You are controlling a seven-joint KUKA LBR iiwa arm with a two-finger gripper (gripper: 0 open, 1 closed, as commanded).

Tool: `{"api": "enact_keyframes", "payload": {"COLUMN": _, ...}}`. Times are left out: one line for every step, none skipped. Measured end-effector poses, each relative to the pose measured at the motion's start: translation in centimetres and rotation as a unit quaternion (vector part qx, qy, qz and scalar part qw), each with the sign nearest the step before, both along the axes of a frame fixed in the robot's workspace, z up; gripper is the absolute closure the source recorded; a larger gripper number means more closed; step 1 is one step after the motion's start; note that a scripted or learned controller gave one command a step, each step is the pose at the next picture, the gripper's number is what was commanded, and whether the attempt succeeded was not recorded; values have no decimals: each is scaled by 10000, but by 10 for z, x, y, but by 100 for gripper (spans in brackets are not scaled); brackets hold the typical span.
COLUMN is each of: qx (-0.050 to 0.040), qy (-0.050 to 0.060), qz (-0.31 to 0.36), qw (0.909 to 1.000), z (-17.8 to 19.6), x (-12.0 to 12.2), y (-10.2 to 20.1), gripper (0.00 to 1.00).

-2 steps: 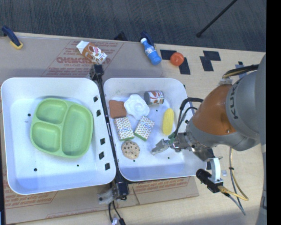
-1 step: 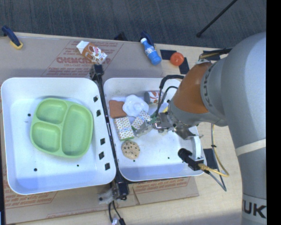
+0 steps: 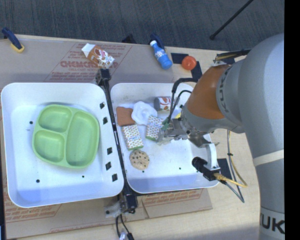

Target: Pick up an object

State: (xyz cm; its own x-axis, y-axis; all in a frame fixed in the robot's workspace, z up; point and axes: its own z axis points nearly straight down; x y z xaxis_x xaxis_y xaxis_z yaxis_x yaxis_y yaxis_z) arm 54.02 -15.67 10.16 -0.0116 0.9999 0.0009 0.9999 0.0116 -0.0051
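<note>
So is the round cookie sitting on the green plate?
No, the round speckled cookie lies on the floor of the right white bin, while the green divided plate sits in the left bin.

A single fixed camera looks down from above the worktop (image 3: 65,69) at a slant, far enough back to take in both white bins, the left bin (image 3: 10,149) and the right bin (image 3: 160,181), while the arm (image 3: 250,99) enters from the frame's right side

The arm (image 3: 225,96) reaches into the right bin (image 3: 155,181) beside a cookie (image 3: 139,159); a green tray (image 3: 66,135) fills the left bin (image 3: 20,184).
</note>
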Motion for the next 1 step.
{"api": "enact_keyframes", "payload": {"qx": -3, "qy": -20, "qz": -37, "qw": 10000, "z": 83, "x": -60, "y": -37, "gripper": 100}}
